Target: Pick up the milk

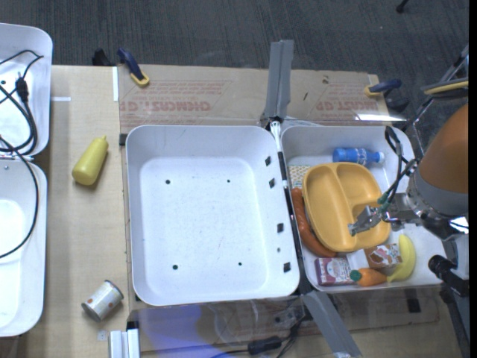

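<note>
While your arm (447,162) reaches in from the right, its gripper (365,221) hangs over the right bin (328,134), just above the lower right part of the yellow dish (339,200). You can see two thin fingers (361,226) a little apart with nothing between them, so the hand is spread and carries nothing.

Your milk (333,270) is the small red and white carton lying flat near the front wall of the right bin, just below the dish's lower edge and down-left of the gripper. It is near the gripper but not touching it. A carrot (369,277) lies just beside the carton's right end, and a banana (406,258) curves along the bin's front right corner. Between the carton and the banana sits a small packet (384,256) with a red label.

The dish is tilted, leaning across an orange sausage (304,226) that runs along the bin's left wall. A blue bottle (358,155) lies on its side near the back wall.

The left bin (141,200) sits alongside, touching the right one. Out on the bench you have a mustard bottle (90,161) to the left of it and a tin can (102,299) near its front left corner.
</note>
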